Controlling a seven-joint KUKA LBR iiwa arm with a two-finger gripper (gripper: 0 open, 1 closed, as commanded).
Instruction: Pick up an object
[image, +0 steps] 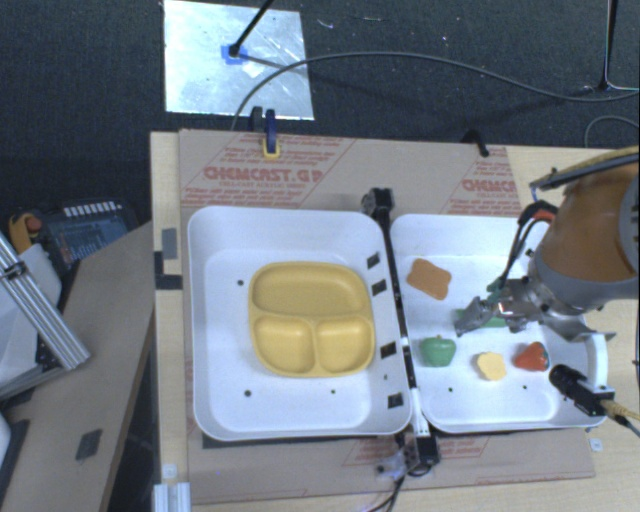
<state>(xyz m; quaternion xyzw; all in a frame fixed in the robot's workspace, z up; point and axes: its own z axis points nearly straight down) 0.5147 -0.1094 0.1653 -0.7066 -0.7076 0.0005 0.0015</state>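
- We see the gripper (478, 318) low over the right bin (470, 415), just above the green object (437, 350); we cannot tell how it stands.
- The orange piece (429, 278), yellow piece (490, 366) and red piece (531, 356) lie loose nearby.
- The yellow tray (305, 318) sits in the left bin (225, 400).

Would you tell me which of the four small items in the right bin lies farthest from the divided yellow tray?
The red item, near the right bin's right side; the orange, green and yellow items lie closer.

We see the grey, orange-banded arm (596, 235) cut off at the right edge; its gripper's (478, 318) fingers are too blurred to judge.
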